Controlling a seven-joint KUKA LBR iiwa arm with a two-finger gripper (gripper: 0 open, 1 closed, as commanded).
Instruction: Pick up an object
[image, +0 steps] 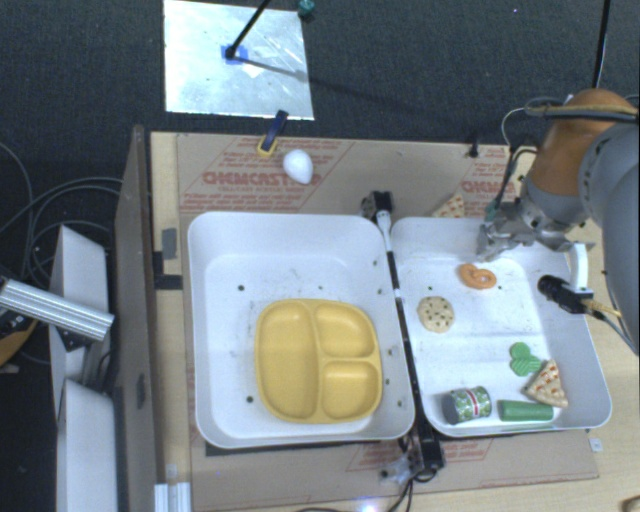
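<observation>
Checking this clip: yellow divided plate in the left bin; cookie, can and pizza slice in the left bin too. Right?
Not quite. The yellow plate does sit in the left bin, but the camera view shows the cookie, can and pizza slice in the right bin.

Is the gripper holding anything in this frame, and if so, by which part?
Nothing is seen held. The gripper hangs over the right bin, just above the orange ring, and no object shows between its fingers. Whether it touches the ring cannot be told.
</observation>
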